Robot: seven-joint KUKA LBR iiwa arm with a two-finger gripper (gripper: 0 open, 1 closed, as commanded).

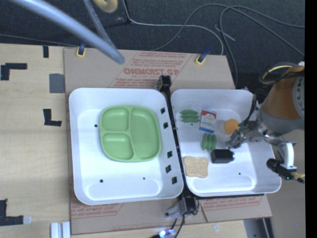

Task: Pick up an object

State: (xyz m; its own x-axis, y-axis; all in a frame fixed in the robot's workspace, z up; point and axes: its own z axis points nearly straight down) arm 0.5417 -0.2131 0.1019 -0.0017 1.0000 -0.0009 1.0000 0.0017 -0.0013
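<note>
Starting far left of the carton (208,120), the left bin (74,133) holds a green divided plate (131,133), flat and well away from the action. Nothing is happening there.

Moving across into the right bin (267,185), there is plenty to choose from. A green pea pod (188,115) lies just left of the carton. A slice of toast (196,166) sits below the carton and to its left, close to the bin's near wall. A second green vegetable (208,142) lies directly below the carton, almost touching it. The carton itself stands out, white with red and blue.

Just right of the carton is a small orange ball (231,126), and below and right of it a dark block (222,156). I cannot tell if that block is a loose item or part of the tool.

Now the gripper (237,137): it is low in the bin, right of the carton, between the ball and the dark block, with the arm (280,108) behind it. Whether it is apart or together I cannot tell, and nothing shows as held.

By my reading this is the reach-and-close step, with no lift yet. The ball looks the nearest candidate. The next move calls for centring on one item, closing firmly and rising straight up. The ball is round, so it may well roll away.
</note>
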